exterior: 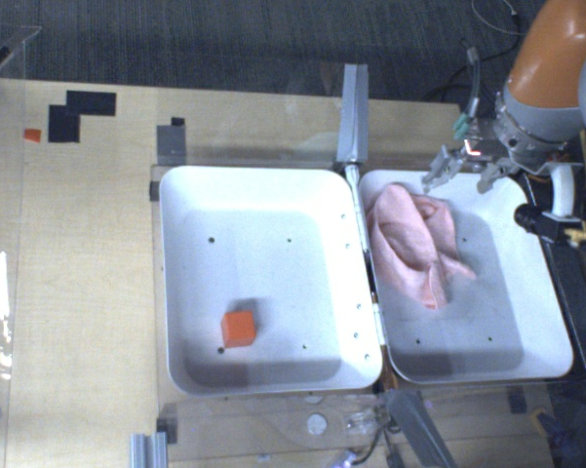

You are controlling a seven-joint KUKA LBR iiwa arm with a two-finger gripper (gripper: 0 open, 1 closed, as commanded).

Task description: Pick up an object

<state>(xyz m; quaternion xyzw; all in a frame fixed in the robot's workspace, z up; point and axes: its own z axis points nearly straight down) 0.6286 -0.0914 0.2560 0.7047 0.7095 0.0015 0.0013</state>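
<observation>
Cloth (416, 244) lies lengthwise toward the bin's (488, 364) near edge; jaws open, holding nothing.

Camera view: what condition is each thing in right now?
Pink cloth: crumpled, lying loose in the right bin.
Orange block: resting flat in the left bin, untouched.
Claw: open, hovering over the right bin's far edge, holding nothing.
</observation>
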